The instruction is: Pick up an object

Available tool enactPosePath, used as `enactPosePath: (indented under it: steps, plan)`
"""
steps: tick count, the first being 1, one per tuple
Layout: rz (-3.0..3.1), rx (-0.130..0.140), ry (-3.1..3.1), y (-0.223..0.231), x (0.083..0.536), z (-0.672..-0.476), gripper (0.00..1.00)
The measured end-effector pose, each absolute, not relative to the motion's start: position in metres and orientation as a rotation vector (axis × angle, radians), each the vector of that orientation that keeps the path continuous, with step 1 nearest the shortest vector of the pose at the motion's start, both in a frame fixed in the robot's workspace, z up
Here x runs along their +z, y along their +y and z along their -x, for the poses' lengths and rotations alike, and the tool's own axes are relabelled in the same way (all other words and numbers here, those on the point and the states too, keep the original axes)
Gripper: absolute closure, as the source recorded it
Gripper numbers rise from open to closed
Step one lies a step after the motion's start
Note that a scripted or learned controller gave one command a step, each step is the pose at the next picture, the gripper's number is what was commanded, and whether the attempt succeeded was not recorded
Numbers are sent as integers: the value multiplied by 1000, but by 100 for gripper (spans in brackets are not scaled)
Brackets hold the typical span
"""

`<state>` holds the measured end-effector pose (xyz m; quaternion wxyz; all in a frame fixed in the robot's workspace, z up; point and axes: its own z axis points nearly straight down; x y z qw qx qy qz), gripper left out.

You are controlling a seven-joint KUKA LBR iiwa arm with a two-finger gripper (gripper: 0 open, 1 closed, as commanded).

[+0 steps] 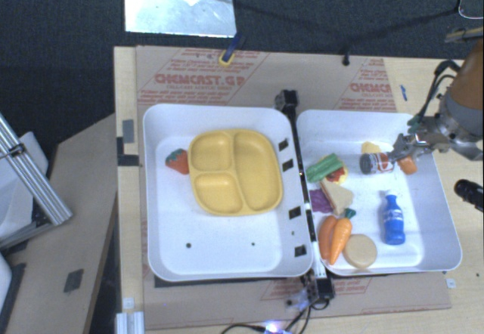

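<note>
Nearest the camera, two toy carrots [333,236] and a tan round slice [361,251] crowd the right bin's [439,208] front edge, a blue bottle [392,218] beside them. The gripper [398,148] hangs over the far right corner, just beside a small can [376,162]; whether it grips anything, I cannot tell.

- Small can [376,163]: grey body, red label, lying on its side near the back of the right bin [435,204], at the gripper's tip.
- Blue bottle [392,218]: lying flat, cap toward the back.
- Two carrots [334,235]: side by side near the front left.
- Round beige disc [361,251]: just beside the carrots.
- Green vegetable [324,166]: tilted, by the left wall.
</note>
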<state>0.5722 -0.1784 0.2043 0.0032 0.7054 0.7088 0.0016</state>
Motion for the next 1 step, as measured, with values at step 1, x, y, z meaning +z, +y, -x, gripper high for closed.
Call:
enactPosePath:
  steps: [1]
  plan:
    - [-2213,4,2224,-179,226,-573,100]
